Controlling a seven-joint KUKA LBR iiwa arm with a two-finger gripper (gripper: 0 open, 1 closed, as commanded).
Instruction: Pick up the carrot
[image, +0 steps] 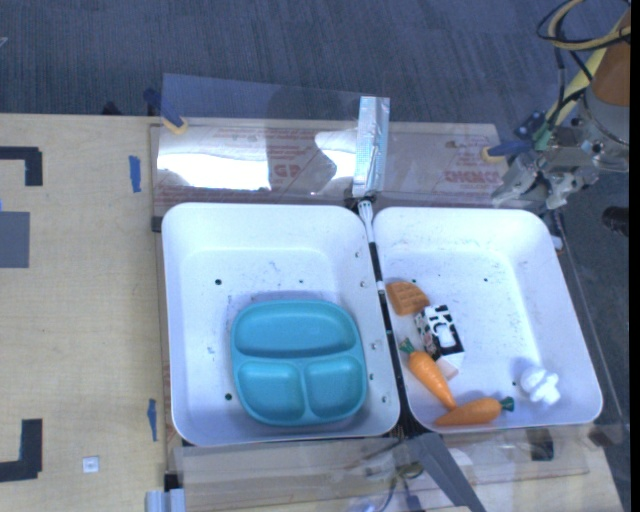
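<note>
End effector (545, 180) hangs past the right bin (500, 245) top-right corner; can't tell its state. Two carrots (430, 375) (468, 411) lie near the bin's front w/ a black-white item (441, 331), print unreadable.

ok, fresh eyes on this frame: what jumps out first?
The teal divided plate fills much of the left bin and draws the eye first. Next come two orange carrots in the right bin, one angled near the divider and one lying along the near wall, with a small white object beside them. The gripper sits beyond that bin's far right corner.
</note>
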